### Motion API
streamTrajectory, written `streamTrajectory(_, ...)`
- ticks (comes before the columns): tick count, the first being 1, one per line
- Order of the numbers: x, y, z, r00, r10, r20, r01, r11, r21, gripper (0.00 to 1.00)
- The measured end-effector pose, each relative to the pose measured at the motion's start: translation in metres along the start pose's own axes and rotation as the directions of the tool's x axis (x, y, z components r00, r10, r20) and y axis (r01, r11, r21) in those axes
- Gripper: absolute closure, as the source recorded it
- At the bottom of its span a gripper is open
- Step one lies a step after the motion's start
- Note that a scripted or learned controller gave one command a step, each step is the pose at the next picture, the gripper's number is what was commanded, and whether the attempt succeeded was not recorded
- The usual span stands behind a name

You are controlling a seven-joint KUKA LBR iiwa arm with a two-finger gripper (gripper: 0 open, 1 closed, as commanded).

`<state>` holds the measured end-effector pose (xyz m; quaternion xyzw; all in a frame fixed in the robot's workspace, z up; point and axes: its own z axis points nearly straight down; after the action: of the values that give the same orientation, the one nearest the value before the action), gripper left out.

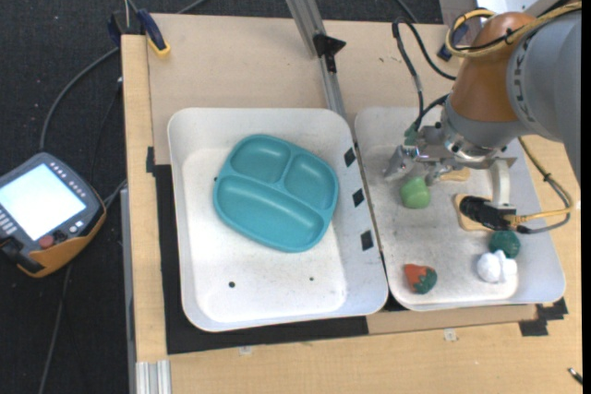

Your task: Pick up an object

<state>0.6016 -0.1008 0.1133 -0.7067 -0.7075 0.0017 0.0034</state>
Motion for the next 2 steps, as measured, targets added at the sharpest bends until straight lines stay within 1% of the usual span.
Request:
streamTrajectory(1,0.000,0.001,0.027,1.000,0.001,0.002,-0.001,1.000,-0.007,0.00)
streamTrajectory(2,0.000,0.003,0.014,1.000,0.001,0.004,-0.001,1.000,-0.013,1.00)
